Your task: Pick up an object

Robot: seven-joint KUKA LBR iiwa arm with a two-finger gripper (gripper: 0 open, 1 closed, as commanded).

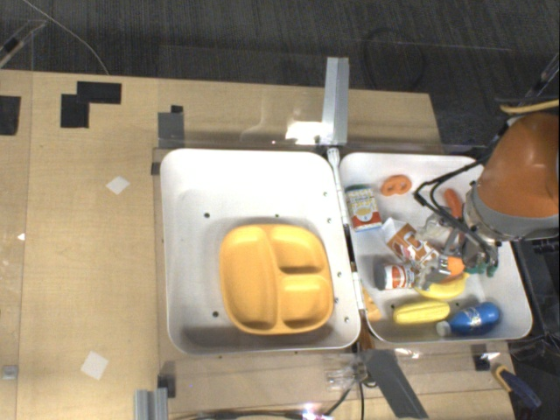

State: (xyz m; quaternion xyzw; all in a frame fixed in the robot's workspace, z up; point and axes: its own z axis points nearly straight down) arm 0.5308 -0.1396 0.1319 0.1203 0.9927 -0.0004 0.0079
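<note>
Tool is sitting low in the right bin, among the clutter; can't tell its opening or whether it's gripping anything. It's hovering over a red-and-white packet and a small can, with a yellow banana and a blue bottle lying just in front. A green-labelled carton and an orange disc are lying farther back. A yellow divided tray is lying in the left bin on the tabletop.
</note>
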